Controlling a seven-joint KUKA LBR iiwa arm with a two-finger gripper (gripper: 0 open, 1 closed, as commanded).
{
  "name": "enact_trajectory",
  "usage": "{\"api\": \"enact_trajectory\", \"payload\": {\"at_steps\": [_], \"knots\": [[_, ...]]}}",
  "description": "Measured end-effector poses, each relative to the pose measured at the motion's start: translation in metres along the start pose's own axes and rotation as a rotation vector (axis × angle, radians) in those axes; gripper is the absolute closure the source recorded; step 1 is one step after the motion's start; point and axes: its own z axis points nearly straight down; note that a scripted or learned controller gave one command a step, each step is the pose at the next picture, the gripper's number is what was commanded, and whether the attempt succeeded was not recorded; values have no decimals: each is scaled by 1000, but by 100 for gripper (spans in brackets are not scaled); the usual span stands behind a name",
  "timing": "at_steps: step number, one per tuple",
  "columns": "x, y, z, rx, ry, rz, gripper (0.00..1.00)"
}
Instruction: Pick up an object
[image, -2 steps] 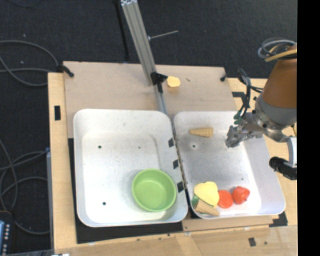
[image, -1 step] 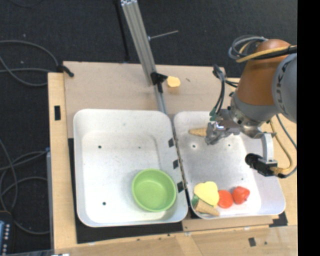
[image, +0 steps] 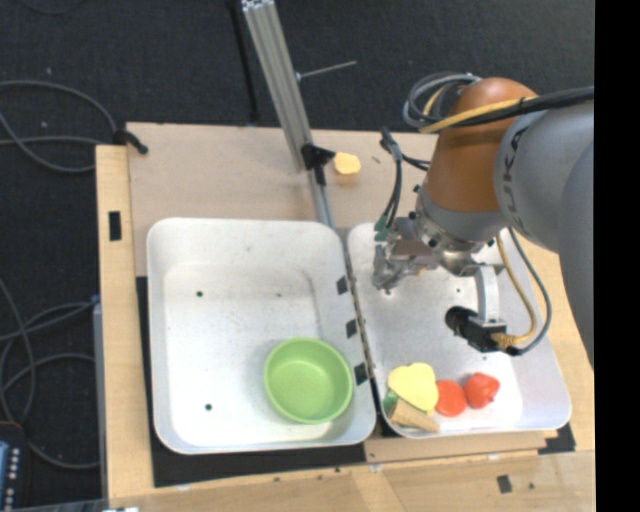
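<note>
My gripper (image: 384, 277) hangs over the far left part of the right bin (image: 530, 400), close to the divide between the bins, with bare bin floor beneath it. Nothing shows between its fingers. A pale yellow object (image: 414, 385) lies at the near left of the right bin, with a tan wedge (image: 412, 417) just in front of it. Beside them sit an orange-red piece (image: 450, 398) and a red piece (image: 482, 388). A green bowl (image: 307, 379) rests in the near right corner of the left bin (image: 200, 300).
A small yellow object (image: 346, 163) lies on the bench behind the bins. A slanted metal rail (image: 285, 90) rises from the bench near the bins' far edge. Cables and a black fitting (image: 470, 327) hang from the arm over the right bin.
</note>
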Motion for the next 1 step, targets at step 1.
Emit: {"api": "enact_trajectory", "payload": {"at_steps": [1], "knots": [[60, 4, 5, -2, 1, -2, 100]]}}
